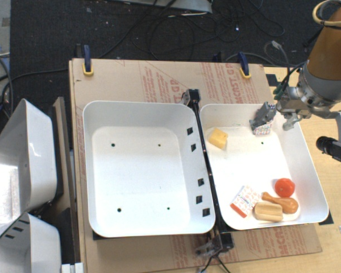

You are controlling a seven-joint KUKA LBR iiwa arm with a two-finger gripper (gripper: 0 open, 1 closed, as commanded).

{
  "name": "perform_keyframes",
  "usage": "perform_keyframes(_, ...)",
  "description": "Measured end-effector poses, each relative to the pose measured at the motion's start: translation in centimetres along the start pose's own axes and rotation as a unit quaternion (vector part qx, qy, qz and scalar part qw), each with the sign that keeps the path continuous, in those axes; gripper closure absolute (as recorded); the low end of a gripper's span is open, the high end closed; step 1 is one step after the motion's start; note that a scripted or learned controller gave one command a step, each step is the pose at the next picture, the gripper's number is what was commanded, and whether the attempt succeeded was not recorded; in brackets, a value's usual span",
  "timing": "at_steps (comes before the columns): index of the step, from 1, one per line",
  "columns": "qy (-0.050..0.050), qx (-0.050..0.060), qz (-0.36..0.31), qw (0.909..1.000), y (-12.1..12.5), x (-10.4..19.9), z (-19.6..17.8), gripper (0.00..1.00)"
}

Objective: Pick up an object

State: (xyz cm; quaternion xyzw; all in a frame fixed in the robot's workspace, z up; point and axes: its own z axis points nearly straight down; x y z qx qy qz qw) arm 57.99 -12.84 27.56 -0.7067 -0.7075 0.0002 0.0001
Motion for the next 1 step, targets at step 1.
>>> perform_keyframes(1,-0.001,0.001,0.003,1.0000,3.20,-7.69,9.37,0.00)
